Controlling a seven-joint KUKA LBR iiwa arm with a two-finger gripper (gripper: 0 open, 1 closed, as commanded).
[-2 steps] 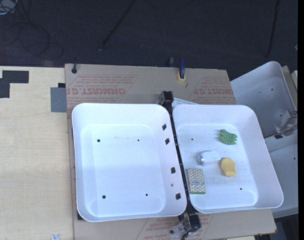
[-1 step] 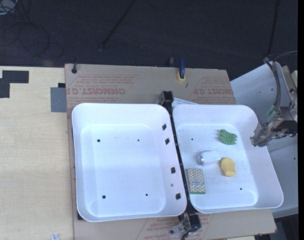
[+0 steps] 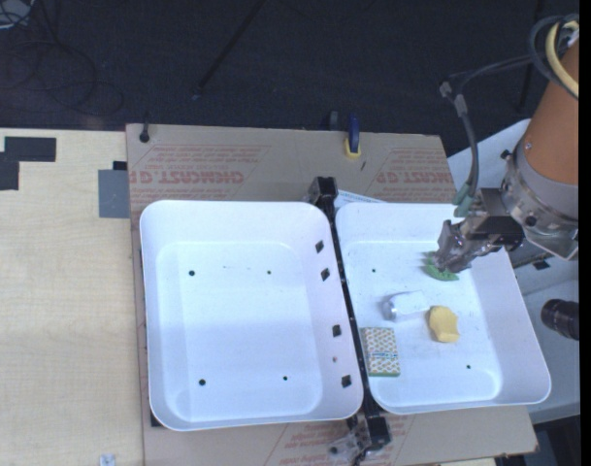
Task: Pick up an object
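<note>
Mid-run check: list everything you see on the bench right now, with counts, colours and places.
White bins: 2, side by side; left bin, right bin.
Green object: 1, green, upper part of the right bin, under the gripper tips.
Yellow object: 1, yellow, middle of the right bin.
Grey object: 1, silvery grey, just left of the yellow one.
Patterned packet: 1, greenish and tan, near the right bin's left wall.
Cardboard sheet: 1, brown, under both bins.
Arm: 1, grey with orange band, from the right.
Gripper: 1, down at the green object.
</note>
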